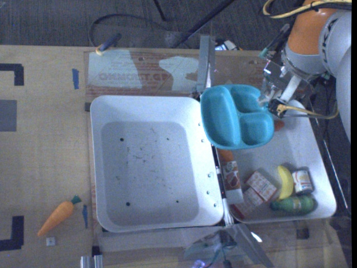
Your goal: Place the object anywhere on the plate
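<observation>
A blue divided plate (237, 116) hangs tilted over the upper left of the right bin (321, 166), overlapping the seam between the two bins. My gripper (271, 103) is at the plate's right rim, and the rim sits between its fingers. The arm with its orange band (315, 29) comes in from the upper right. Lying in the right bin below the plate are a yellow banana (285, 181), a small can (302, 180), a green bottle (294, 205), a red-and-white box (260, 186) and a long packet (231, 178).
The left bin (148, 161) takes up the middle of the bench. A toy carrot (56, 216) lies on the bench outside the bins at the lower left. Cables loop near the wrist at the upper right.
</observation>
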`<state>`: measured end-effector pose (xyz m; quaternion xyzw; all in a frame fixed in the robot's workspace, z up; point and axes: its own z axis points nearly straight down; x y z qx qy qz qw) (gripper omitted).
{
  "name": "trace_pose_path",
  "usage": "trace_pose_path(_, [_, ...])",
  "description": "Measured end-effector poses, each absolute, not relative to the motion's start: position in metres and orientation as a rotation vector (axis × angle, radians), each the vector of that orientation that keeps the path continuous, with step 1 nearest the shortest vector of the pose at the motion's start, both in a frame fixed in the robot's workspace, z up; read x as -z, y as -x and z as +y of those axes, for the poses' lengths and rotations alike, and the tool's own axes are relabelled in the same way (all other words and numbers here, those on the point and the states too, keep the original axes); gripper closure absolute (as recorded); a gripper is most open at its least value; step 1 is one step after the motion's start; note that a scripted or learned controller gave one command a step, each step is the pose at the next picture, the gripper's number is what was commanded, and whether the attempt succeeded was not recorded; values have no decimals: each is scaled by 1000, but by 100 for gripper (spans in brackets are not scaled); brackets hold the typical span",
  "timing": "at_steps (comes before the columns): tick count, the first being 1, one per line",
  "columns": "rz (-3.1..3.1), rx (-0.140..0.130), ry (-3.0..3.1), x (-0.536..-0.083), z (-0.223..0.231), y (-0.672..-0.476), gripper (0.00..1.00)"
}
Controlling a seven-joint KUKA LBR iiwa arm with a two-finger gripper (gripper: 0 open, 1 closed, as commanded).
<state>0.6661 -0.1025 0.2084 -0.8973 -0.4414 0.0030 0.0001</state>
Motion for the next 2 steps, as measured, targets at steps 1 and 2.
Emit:
trace_pose_path(1, [-1650,-1,2672,-203,-127,-594,100])
trace_pose_path(2, [-1452,2,2787,-375,-127,-604,100])
